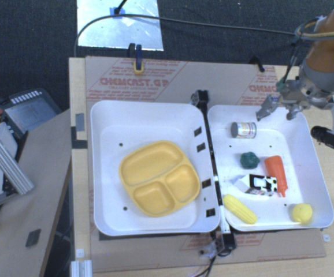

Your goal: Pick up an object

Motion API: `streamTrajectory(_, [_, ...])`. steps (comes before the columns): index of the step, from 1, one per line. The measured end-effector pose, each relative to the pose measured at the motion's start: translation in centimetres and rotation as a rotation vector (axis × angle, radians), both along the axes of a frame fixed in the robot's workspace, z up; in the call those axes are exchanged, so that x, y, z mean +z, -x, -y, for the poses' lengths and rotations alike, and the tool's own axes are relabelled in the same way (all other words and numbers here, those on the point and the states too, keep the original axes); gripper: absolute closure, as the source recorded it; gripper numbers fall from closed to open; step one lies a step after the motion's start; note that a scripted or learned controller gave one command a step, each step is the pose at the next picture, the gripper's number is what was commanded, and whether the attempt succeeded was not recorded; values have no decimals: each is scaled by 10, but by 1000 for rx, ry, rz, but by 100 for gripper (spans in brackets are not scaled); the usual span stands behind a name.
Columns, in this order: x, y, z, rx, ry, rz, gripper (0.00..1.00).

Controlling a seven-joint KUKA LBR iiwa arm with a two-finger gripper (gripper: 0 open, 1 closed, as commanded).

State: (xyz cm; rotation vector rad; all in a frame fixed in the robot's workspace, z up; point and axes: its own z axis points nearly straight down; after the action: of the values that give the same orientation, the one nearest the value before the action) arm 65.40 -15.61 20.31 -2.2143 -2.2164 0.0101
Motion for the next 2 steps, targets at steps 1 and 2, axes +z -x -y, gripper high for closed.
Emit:
streamTrajectory(1, [8, -3, 0, 2, 2, 13, 0])
streamTrajectory(2, [-33, -5, 1, 2, 2, 11, 0])
